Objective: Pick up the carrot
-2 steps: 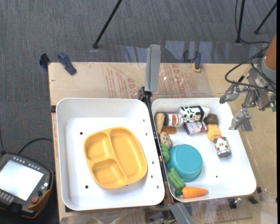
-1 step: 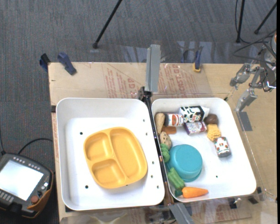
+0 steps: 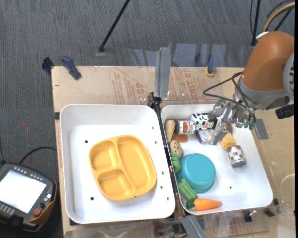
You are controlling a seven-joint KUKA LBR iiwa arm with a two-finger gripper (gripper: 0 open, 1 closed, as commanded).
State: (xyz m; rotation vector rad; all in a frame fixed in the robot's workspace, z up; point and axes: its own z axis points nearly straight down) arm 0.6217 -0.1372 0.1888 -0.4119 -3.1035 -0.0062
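The carrot (image 3: 207,204) is orange with a green top and lies flat at the front edge of the right bin (image 3: 258,187), pointing right. My gripper (image 3: 222,132) hangs over the back of that bin, well behind the carrot, just above a purple item (image 3: 204,136) and a yellow corn piece (image 3: 228,141). Nothing can be seen held in it. A blue bowl (image 3: 197,171) sits between the gripper and the carrot.
The right bin also holds a red-labelled can (image 3: 186,127), a black-and-white carton (image 3: 200,118), a small can (image 3: 236,155), a potato-like piece (image 3: 170,129), a cookie (image 3: 176,147) and green vegetables (image 3: 185,188). A yellow divided plate (image 3: 122,167) lies in the left bin (image 3: 74,123).
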